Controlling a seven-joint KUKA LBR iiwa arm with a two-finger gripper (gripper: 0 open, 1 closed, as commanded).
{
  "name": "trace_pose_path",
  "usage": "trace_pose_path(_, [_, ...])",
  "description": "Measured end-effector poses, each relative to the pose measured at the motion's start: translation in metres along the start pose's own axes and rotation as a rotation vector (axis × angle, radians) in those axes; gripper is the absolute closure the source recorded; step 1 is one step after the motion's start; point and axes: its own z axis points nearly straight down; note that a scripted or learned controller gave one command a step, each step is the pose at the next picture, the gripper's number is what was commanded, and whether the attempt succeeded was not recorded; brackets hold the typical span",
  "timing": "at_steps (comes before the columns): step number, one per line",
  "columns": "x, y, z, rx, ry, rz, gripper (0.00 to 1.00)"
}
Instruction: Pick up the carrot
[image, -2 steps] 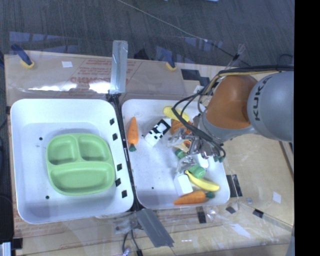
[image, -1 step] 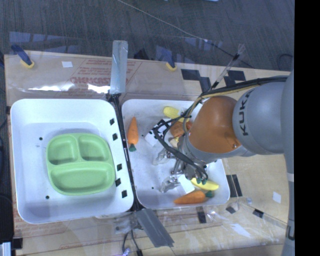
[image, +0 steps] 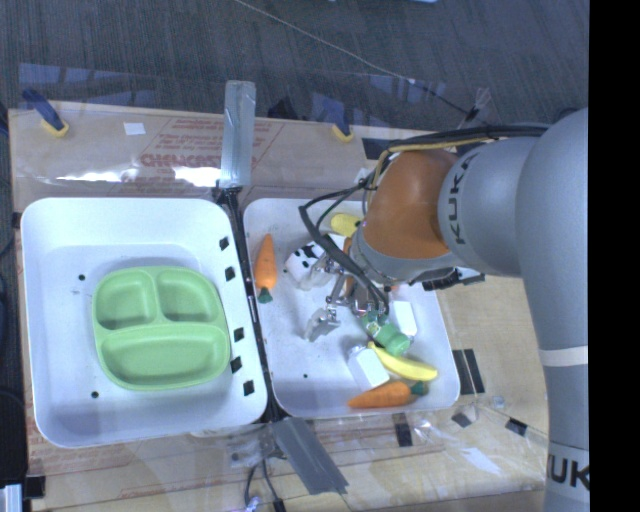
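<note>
Two carrots lie in the right bin (image: 300, 395). One orange carrot (image: 265, 264) rests along the bin's left wall, its green top pointing toward the front. The other carrot (image: 380, 396) lies along the front wall, under a banana (image: 405, 364). My gripper (image: 324, 320) hangs low over the bin's middle, below the arm's orange band. It is to the right of the first carrot, a clear gap away, and behind and left of the second one. Nothing shows in its grasp.
The left bin (image: 40, 300) holds a green divided plate (image: 158, 328). Around the gripper in the right bin are a white and black toy (image: 300, 264), a yellow piece (image: 345, 223), a green item (image: 391, 338) and a white block (image: 369, 366). The arm covers the bin's back right.
</note>
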Motion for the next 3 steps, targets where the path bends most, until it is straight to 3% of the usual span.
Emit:
trace_pose_path(1, [-0.053, 0.044, 0.001, -0.001, 0.013, -0.027, 0.0])
trace_pose_path(2, [-0.054, 0.046, 0.002, -0.001, 0.018, 0.11, 0.0])
trace_pose_path(3, [-0.07, 0.046, 0.001, 0.002, 0.006, 0.297, 0.0])
